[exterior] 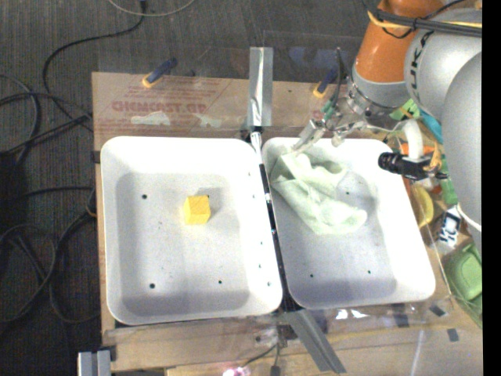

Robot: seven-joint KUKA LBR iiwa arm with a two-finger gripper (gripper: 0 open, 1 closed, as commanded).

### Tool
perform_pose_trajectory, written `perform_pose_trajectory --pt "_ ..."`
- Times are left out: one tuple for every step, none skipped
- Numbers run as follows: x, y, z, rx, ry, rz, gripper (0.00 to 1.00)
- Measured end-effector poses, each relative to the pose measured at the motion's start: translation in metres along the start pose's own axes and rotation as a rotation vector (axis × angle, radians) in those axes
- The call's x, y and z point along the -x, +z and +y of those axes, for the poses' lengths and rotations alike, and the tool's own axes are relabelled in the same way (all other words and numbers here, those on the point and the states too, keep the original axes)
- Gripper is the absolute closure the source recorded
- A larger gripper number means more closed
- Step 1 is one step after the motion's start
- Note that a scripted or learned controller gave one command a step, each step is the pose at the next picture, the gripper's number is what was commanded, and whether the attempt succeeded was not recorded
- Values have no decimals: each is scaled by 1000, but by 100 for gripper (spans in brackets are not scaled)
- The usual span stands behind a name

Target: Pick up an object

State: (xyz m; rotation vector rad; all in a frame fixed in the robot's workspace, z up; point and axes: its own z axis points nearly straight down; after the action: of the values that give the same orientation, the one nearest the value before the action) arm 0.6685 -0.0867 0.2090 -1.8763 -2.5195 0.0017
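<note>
A small yellow cube (197, 209) lies in the left bin (125, 171), near its middle. A pale green crumpled cloth (321, 194) lies in the right bin (376, 280), spread across its upper half. My gripper (319, 131) hangs at the far edge of the right bin, just above the cloth's upper left corner. Its thin metal fingers (307, 138) point down and left toward the cloth. I see nothing gripped between them.
A metal divider post (261, 88) stands behind the seam between the bins. Coloured items (438, 202) crowd the bench's right edge beside the right bin. Blue and yellow clamps (159, 72) hold the board at the back. Cables lie on the floor at left.
</note>
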Motion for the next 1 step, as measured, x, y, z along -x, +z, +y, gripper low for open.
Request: perform_pose_trajectory --pt "37 83 -35 -3 33 -3 0"
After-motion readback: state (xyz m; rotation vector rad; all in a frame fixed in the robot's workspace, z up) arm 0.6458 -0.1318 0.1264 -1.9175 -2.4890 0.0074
